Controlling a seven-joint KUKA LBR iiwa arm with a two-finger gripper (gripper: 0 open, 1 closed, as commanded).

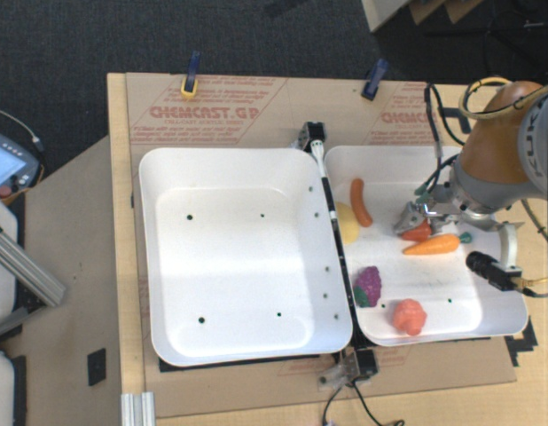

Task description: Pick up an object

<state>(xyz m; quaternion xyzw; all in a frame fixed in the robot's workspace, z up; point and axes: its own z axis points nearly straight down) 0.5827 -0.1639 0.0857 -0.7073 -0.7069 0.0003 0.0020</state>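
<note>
Left bin (168, 238) sits bare. In my right bin (380, 162), hotdog (360, 202), grapes (369, 283), carrot (431, 246) all lie loose. Gripper (418, 221) is low by the carrot; can't tell its state. Nothing lifted yet, I reckon.

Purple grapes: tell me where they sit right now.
The purple grapes lie in the right bin, near its left wall, below the yellow lemon and up-left of the pink toy.
</note>
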